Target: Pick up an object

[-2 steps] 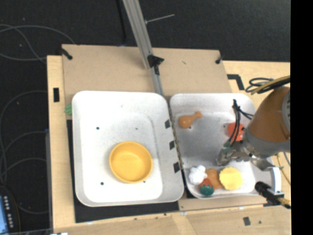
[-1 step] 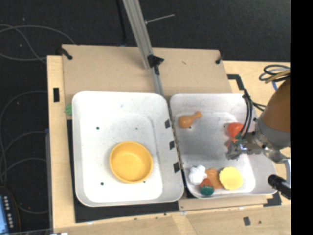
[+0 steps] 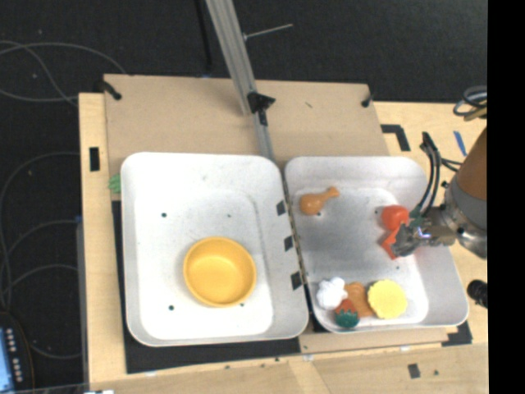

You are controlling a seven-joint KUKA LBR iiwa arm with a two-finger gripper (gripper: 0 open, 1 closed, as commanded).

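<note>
My gripper reaches in from the right and hangs low over the right side of the right bin. A red object lies right against its tip, partly hidden by it. I cannot tell whether the gripper holds it. An orange drumstick-shaped toy lies at the bin's upper left. Along the near edge sit a white piece, an orange piece, a green and red piece and a yellow round piece.
The left bin holds a yellow bowl near its front. A grey metal pole slants over the bench's back towards the seam between the bins. Cables hang by the arm at the right.
</note>
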